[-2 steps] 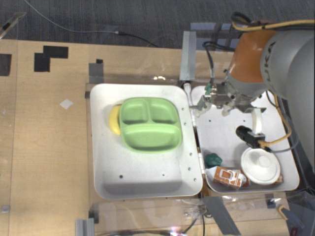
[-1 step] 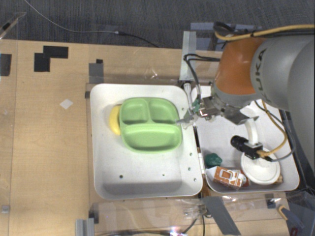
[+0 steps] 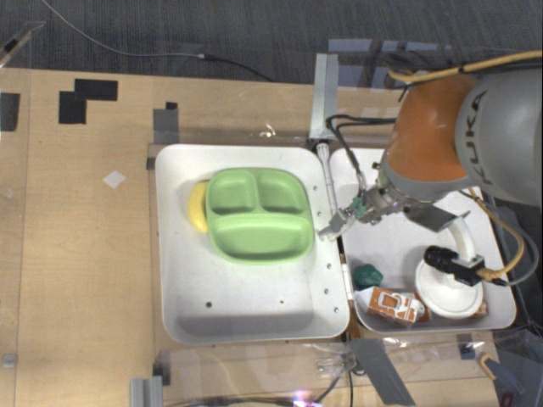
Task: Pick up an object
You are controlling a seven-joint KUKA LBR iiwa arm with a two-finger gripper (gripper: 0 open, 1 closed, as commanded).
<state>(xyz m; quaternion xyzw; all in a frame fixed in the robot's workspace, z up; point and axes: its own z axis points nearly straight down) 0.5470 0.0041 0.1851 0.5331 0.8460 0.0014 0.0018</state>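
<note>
My gripper (image 3: pixel 337 224) hangs low over the divider between the two bins, just right of the green divided plate (image 3: pixel 257 214). That plate lies in the left bin (image 3: pixel 246 312), with a yellow object (image 3: pixel 197 209) peeking out from under its left edge. In the right bin (image 3: pixel 501 312) a small teal object (image 3: pixel 368 274) sits below the gripper. An orange-brown packet (image 3: pixel 395 305) lies at the front, and a white round bowl-like thing (image 3: pixel 447 295) rests beside it. Nothing shows held at the gripper's tip.
The arm's grey and orange body (image 3: pixel 450 134) covers the back of the right bin. A grey post (image 3: pixel 322 100) stands behind the divider. Wooden bench (image 3: pixel 76 253) stretches to the left of the bins.
</note>
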